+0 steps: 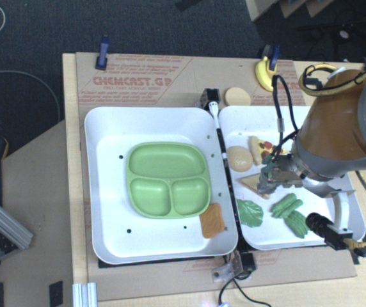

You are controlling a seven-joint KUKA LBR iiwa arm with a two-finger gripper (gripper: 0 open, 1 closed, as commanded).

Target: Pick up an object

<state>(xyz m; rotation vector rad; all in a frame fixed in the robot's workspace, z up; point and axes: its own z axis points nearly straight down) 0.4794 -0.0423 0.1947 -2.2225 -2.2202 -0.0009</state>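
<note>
My gripper (269,179) hangs low in the right bin (356,217), near its left-centre. Directly under and left of it lies a tan wedge-shaped piece (252,183); whether they touch is unclear. A beige round bun (238,158) lies up and left of the gripper, with a pale yellow piece (255,149) and a small red and yellow item (268,148) beside it. A green leaf (250,213) and two green pod-like pieces (286,204) (296,223) lie toward the front of this bin.
The left bin (100,171) holds a green divided plate (168,179) and a brown cracker-like piece (212,220) at its front right. A banana (263,74) and a beige round thing (237,96) lie on the bench behind the right bin.
</note>
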